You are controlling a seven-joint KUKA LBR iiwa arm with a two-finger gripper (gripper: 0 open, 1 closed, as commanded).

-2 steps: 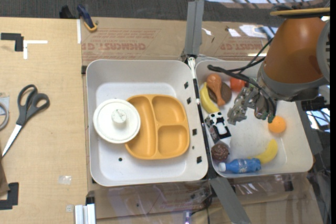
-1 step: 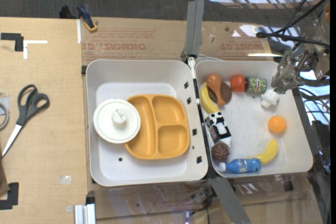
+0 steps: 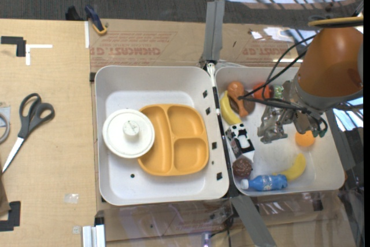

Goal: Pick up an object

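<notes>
Tool (image 3: 273, 129) above two bananas (image 3: 229, 110)

Right bin (image 3: 332, 179) crowded at edges; bare floor mid-bin beside blue bottle (image 3: 265, 183).

You see the arm (image 3: 334, 61) as a bulky rounded shell, and its broad orange band is what faces you, smooth and glossy with a soft highlight. Below the band you find a narrow grey collar. From there the gripper (image 3: 276, 127) is bare grey metal, angular and cluttered, with small brackets and dull silver faces. You can trace several thin black cables looping from the collar out past the metal parts, and more dark cables running up behind the orange shell. You cannot make out screws or markings.
</notes>
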